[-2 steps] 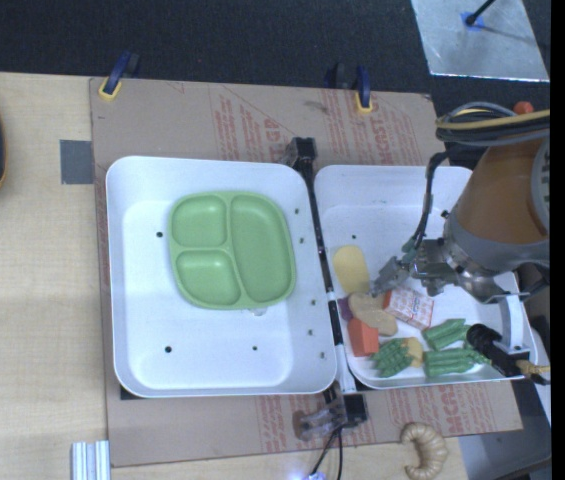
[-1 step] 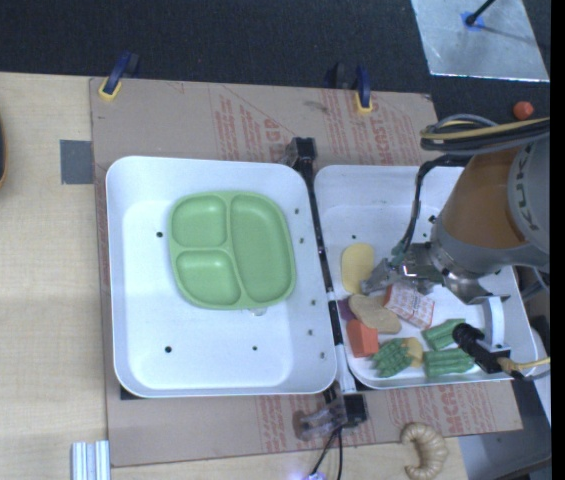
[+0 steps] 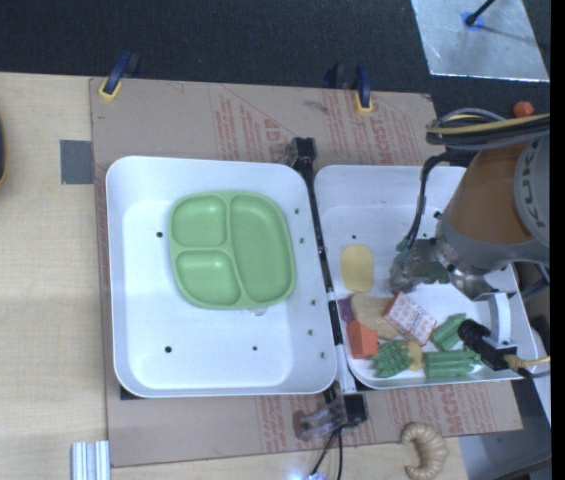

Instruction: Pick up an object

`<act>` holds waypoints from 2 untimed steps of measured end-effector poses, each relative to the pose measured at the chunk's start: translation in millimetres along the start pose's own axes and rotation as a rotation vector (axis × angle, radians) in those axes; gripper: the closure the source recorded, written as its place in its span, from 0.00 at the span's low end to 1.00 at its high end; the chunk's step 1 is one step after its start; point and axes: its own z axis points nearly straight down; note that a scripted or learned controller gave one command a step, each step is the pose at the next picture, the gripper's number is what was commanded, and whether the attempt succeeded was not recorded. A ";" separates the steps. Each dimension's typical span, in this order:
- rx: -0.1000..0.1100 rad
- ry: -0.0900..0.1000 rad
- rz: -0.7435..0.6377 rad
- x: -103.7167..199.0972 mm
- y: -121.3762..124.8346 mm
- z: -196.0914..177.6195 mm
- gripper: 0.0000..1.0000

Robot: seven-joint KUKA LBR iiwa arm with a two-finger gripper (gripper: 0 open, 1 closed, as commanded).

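The gripper point(image 3: 414, 268) sits low in the right bin point(image 3: 382, 193), beside a pale yellow oval piece point(image 3: 357, 265); its opening cannot be made out. Just below lie a red-and-white card point(image 3: 411, 317), an orange block point(image 3: 362, 340) and green toy pieces point(image 3: 432, 358), crowded against the bin's near wall. The left bin point(image 3: 137, 348) holds a green divided plate point(image 3: 232, 249) with bare floor around it.
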 end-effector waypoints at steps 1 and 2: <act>-0.016 0.000 -0.006 37.1 69.4 -96.5 1.00; -0.002 0.000 0.000 34.3 64.4 -90.1 0.00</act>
